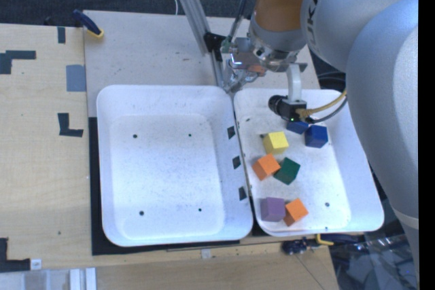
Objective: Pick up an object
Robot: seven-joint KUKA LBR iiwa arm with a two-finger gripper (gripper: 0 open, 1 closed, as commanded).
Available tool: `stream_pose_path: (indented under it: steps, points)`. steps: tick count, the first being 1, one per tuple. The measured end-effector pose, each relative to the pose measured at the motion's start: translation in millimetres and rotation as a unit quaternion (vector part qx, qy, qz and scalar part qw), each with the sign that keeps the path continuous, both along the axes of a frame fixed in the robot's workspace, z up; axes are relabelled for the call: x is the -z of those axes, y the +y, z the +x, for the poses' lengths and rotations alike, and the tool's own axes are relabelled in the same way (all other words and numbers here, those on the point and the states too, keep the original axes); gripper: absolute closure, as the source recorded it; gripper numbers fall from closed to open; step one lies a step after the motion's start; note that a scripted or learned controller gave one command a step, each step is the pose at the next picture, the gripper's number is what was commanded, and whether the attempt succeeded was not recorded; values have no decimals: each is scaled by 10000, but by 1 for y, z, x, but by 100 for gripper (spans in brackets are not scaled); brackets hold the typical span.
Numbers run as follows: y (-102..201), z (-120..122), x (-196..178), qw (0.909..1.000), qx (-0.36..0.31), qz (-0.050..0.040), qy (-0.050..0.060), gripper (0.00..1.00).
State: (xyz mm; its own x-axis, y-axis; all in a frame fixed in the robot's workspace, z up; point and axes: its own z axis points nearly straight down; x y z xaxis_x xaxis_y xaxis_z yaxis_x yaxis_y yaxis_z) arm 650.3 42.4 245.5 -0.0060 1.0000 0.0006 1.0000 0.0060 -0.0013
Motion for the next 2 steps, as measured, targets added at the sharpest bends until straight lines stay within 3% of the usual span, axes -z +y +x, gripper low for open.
stream_pose_path:
  steps: [1,2]
  points:
    - [50,-6,0,10000,-3,2,2,100]
    - [46,-6,0,10000,16,-4,3,0]
